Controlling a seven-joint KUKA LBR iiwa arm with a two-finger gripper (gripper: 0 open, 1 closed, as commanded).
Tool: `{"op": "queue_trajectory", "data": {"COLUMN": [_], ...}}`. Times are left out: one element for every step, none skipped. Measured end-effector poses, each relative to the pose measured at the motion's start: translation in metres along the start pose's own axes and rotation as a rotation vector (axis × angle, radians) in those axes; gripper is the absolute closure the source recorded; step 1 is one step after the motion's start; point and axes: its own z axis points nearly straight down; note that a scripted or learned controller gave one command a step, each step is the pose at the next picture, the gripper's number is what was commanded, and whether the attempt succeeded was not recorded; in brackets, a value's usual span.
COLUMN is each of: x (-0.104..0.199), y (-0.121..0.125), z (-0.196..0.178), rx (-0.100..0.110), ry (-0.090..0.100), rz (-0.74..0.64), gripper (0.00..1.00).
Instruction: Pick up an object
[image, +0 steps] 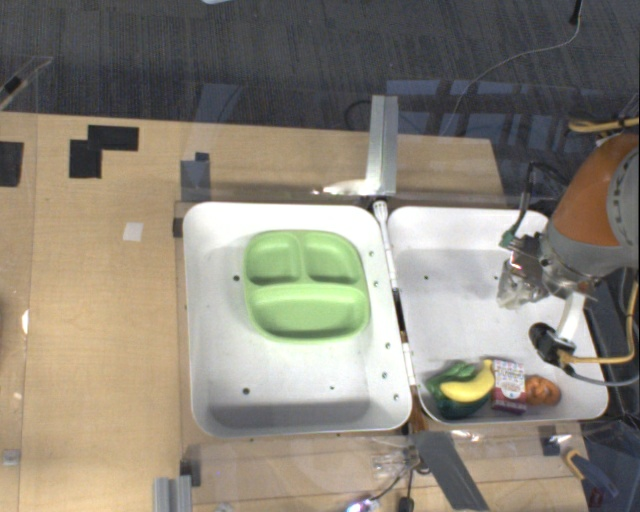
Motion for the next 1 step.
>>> {"op": "queue_trajectory", "data": {"x": [-0.0154], "y": [-0.0255], "z": [0.0319], "rx": [-0.011], "ry": [0.003], "rz": [-0.053], "gripper": [1.0]}}
